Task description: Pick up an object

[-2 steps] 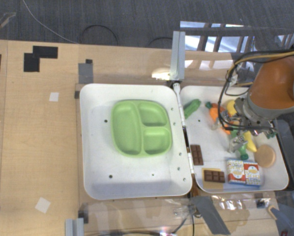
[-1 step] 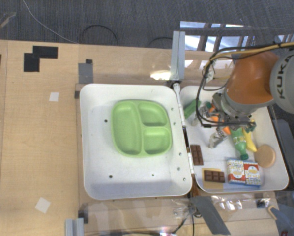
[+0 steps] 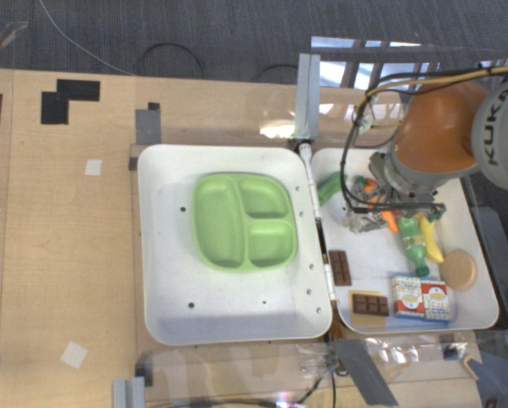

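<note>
**Orange wrist band low over the toy pile in the right bin**

Grey arm (image 3: 492, 134) in from the right, and its gripper (image 3: 381, 215) is down among the toy food at the back of the right bin (image 3: 483, 313). Whether it is open or clamped I cannot tell. Around it: a green piece (image 3: 328, 187), orange bits (image 3: 390, 221), a yellow piece (image 3: 430, 240). Nearer the front lie a round cookie (image 3: 459, 269), a small carton (image 3: 421, 299) and two chocolate bars (image 3: 369, 303). Over in the left bin (image 3: 169, 313), a green divided plate (image 3: 243, 221) sits alone.
</note>
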Action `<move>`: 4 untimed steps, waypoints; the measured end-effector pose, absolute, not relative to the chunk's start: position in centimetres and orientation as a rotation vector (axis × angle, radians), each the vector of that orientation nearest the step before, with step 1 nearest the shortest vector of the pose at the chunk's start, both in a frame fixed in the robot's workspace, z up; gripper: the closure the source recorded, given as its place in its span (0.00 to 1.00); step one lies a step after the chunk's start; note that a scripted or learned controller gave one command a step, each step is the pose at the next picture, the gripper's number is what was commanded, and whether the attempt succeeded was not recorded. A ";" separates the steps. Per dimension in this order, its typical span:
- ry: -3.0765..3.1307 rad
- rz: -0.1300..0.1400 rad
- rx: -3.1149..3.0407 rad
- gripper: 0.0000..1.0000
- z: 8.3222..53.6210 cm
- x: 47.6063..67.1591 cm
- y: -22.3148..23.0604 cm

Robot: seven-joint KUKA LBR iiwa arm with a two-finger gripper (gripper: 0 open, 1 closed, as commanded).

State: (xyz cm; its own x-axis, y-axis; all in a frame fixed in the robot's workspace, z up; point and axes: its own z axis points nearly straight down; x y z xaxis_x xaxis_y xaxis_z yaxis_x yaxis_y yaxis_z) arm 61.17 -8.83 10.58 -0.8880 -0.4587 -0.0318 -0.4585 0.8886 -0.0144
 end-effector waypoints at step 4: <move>3.080 -0.003 -0.550 0.00 8.8 64.8 -12.9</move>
State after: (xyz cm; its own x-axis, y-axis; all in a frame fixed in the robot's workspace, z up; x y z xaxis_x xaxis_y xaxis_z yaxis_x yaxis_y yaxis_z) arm 64.80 -12.87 8.82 -0.9381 -0.3462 -0.0127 -0.3461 0.9382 -0.0044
